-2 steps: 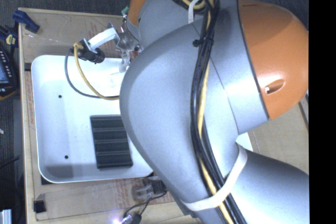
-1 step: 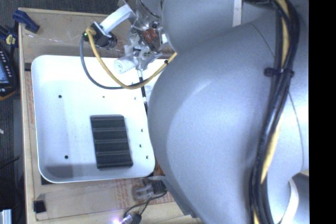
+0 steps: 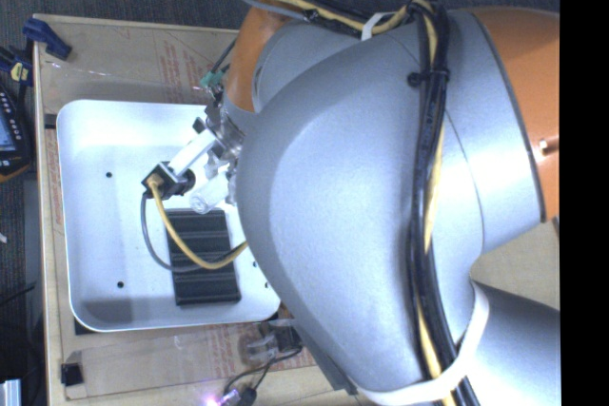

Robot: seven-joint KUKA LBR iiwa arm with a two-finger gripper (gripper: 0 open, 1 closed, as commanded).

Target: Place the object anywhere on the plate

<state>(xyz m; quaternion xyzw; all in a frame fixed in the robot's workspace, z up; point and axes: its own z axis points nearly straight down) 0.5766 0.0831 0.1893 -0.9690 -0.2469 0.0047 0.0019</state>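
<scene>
A black ribbed rectangular block (image 3: 204,260) lies flat in the left white bin (image 3: 95,157), near the bin's front wall. My gripper (image 3: 209,193) hangs low over the bin, just above the block's far end, and a yellow cable loops across the block's top. The grey body of the arm (image 3: 381,204) covers the right side of the bench and hides whatever lies beneath it.
The bin sits on a wooden bench (image 3: 143,62) with printed cardboard around it. A blue clamp (image 3: 46,35) is at the bench's far left corner. A dark device (image 3: 9,124) sits off the bench's left edge. Bare bin floor lies left of the block.
</scene>
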